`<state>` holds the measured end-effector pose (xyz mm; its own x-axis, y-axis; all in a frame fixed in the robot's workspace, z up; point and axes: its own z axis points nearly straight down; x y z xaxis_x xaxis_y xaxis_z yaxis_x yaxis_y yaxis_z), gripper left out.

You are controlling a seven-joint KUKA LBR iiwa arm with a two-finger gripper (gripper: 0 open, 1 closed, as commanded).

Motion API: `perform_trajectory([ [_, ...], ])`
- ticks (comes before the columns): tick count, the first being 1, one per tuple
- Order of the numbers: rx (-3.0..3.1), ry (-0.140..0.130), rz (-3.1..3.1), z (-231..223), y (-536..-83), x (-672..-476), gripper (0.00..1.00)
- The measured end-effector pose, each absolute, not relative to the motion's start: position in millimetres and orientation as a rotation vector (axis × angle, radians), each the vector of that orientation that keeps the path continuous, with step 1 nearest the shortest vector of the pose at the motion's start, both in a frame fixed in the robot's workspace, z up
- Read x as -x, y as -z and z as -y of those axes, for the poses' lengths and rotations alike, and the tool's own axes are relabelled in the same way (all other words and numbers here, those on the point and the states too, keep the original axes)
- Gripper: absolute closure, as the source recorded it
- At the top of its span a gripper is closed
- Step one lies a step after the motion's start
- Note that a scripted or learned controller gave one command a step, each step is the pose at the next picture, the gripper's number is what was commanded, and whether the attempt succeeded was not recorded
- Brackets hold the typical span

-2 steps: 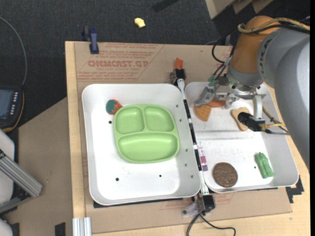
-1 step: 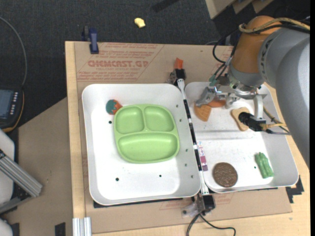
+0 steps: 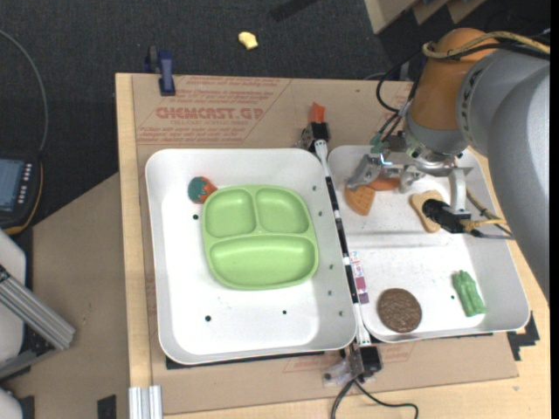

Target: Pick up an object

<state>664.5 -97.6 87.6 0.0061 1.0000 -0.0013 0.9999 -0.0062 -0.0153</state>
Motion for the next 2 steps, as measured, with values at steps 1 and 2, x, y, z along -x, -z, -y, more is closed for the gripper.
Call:
perform_trajectory([
  [1,2.223,-0.020,2.208,96.5,-87.6,-664.4,0.00],
  [2,2.220,-0.014,2.207,101.2,-87.5,-664.6,0.00],
])
